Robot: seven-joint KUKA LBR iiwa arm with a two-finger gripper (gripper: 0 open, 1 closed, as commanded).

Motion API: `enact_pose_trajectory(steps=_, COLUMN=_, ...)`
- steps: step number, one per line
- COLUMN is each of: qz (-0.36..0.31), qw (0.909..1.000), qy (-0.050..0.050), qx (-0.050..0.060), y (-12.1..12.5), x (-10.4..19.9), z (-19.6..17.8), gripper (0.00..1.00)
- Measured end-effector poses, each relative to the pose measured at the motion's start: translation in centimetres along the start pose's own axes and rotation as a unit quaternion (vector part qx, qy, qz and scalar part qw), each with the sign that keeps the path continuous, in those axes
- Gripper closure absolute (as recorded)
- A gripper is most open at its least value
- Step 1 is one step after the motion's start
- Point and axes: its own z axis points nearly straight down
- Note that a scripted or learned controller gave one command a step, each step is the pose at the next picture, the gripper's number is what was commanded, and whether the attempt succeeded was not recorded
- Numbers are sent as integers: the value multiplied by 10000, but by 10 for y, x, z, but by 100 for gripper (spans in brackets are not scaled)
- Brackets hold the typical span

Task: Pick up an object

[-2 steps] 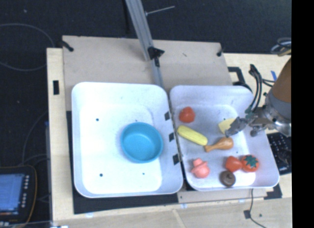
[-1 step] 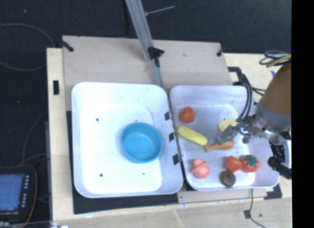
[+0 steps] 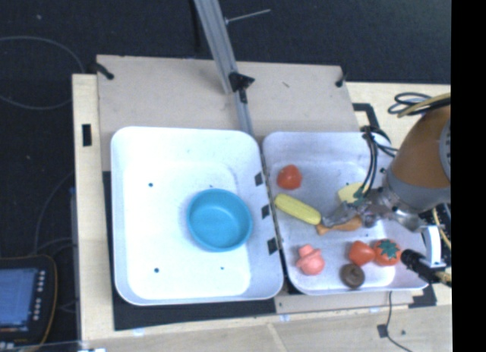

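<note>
gripper down in the right bin, next to an orange thing

my gripper [image 3: 351, 214] is low in the right bin [image 3: 319, 149], reaching in from the right side, with my grey arm and its orange band [image 3: 421, 153] hanging over the bin's right edge. honestly can't tell from up here how the gripper is set, it's just a dark blurry clump at that spot.

right at the tip there's a thin orange piece [image 3: 342, 225] lying flat on the bin floor, touching or almost touching the gripper. can't say it's actually being held. a small yellow bit [image 3: 351, 191] peeks out just above the gripper, partly hidden behind the cables.

rest of the right bin: a yellow corn [image 3: 297, 209] lies at a slant just left of the gripper, a red ball [image 3: 288, 177] sits above it near the bin's left wall, a pink toy [image 3: 309, 260] is down at the front left, a brown round thing [image 3: 351, 275] at the front edge, and a red tomato [image 3: 361, 253] next to a red piece with a green top [image 3: 387, 252] on the right.

the left bin [image 3: 152, 161] has a blue bowl [image 3: 219, 219] sitting upright, towards its right side.
</note>
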Motion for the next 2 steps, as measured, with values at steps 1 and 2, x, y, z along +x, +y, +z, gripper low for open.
enact_pose_trajectory(steps=1, qz=21, qw=9999, qy=-22, qx=-97, y=5, x=-1, z=-17, gripper=100)
enact_pose_trajectory(steps=2, qz=-34, qw=10000, qy=-15, qx=-12, y=14, x=-1, z=-65, gripper=100)
